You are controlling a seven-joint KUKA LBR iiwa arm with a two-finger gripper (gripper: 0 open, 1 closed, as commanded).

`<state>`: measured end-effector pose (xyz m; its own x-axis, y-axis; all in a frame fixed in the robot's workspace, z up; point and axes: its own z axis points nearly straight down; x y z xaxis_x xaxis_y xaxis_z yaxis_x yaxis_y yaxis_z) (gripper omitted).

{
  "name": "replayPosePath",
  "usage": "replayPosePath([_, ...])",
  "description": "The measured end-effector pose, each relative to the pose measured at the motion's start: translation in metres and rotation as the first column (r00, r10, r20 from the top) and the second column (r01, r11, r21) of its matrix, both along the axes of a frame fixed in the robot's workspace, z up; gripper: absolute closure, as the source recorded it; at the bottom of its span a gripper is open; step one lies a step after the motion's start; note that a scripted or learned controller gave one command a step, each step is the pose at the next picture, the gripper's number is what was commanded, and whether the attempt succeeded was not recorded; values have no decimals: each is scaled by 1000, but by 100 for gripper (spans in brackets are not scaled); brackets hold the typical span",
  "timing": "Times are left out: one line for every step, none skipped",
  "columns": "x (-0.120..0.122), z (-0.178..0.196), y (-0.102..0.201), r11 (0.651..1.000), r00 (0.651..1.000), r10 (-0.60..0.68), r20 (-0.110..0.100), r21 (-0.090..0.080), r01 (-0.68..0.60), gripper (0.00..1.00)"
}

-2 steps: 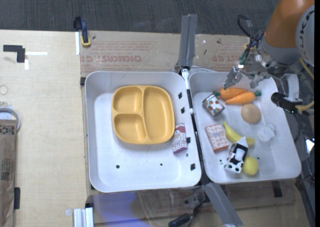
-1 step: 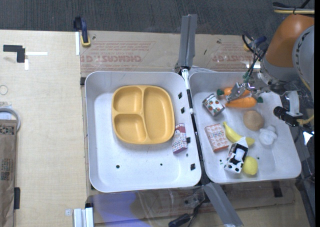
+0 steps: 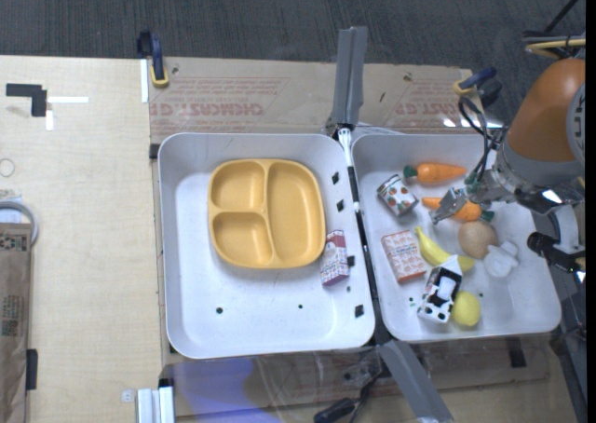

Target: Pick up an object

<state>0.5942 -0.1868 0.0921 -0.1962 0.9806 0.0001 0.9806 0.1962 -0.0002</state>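
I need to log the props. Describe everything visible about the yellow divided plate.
The yellow divided plate is a rounded-square dish of what looks like matte plastic, with three compartments: two smaller on the left, one larger on the right. It lies flat, upright, in the left bin. A small pink-and-white carton lies at its lower right corner.

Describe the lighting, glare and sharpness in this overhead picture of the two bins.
Camera view: even, soft light; the yellow plate casts only a faint shadow on the left bin; glare whitens the right bin floor; small items such as the carrot look slightly soft; the gripper is blurred.
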Motion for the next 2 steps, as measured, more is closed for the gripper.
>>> replayPosePath([0,9,-1,1000,1000,-4,1,0,4,100])
replayPosePath([-6,99,28,958,958,-288,0,0,288,100])
